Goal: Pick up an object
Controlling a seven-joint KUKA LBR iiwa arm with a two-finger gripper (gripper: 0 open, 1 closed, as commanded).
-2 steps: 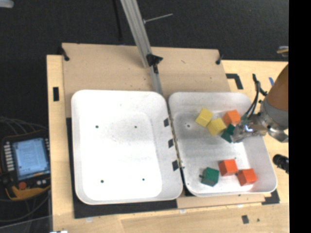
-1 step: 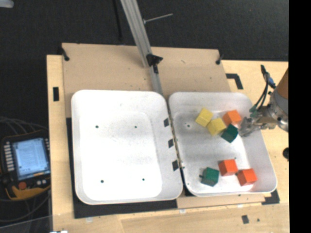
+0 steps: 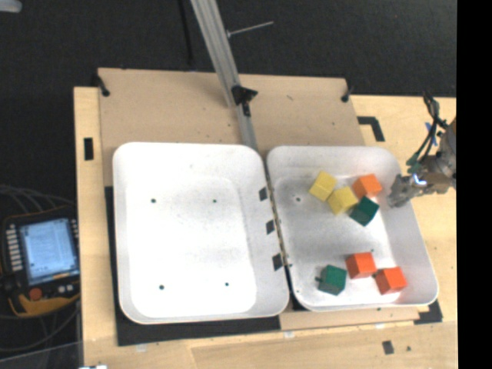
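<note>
The right bin (image 3: 307,229) holds several small blocks. Two yellow blocks (image 3: 324,184) (image 3: 343,200) lie near its far middle, with an orange block (image 3: 367,185) and a dark green block (image 3: 364,211) beside them. Near the front sit a green block (image 3: 333,279) and two orange blocks (image 3: 360,264) (image 3: 390,280). My gripper (image 3: 405,187) hangs at the bin's right rim, just right of the orange and dark green blocks, with nothing seen in it.
The left bin (image 3: 188,233) lies beside the right one. A slanted metal pole (image 3: 219,48) rises from between the bins at the back. A tablet-like controller (image 3: 42,256) sits off the bench's left side.
</note>
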